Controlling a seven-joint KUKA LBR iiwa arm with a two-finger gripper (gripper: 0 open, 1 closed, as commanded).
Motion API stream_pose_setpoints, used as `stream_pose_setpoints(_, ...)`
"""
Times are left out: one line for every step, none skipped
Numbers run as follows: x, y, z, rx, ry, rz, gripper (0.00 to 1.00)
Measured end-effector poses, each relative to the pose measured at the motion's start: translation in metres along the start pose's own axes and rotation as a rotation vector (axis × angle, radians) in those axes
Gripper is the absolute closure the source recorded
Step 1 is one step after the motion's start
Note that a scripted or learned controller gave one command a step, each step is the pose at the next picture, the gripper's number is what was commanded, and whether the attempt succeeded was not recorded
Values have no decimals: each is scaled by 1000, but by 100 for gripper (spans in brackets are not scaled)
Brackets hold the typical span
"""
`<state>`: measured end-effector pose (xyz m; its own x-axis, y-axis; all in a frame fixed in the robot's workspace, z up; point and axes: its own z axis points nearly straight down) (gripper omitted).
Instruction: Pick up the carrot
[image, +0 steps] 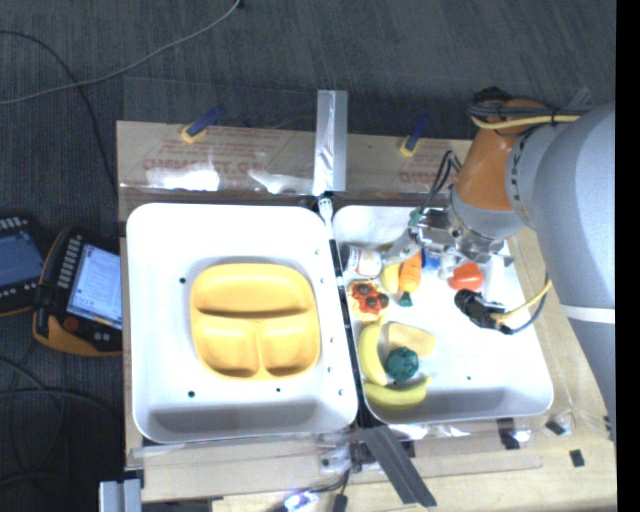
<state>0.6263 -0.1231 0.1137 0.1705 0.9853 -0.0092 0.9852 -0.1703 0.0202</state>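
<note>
The carrot (409, 273) is a short orange piece with a yellow-green tip. It lies in the right bin (500, 370), near the bin's upper middle, pointing down the view. My gripper (428, 240) hangs just above and to the right of the carrot's upper end, below the orange band (487, 165) of the arm. The wrist covers part of the gripper, and I cannot make out whether anything sits between it and the carrot.
A banana (380, 380), a teal ball (403, 363) and a pale yellow wedge (415, 340) lie below the carrot. A red-orange cluster (368, 296) and a white item (366, 263) lie to its left, an orange piece (466, 272) to its right. The left bin (160, 330) holds a yellow divided tray (255, 318).
</note>
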Motion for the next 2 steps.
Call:
stream_pose_setpoints(-15, 7, 25, 11, 4, -78, 0)
stream_pose_setpoints(-14, 10, 11, 4, 4, -80, 100)
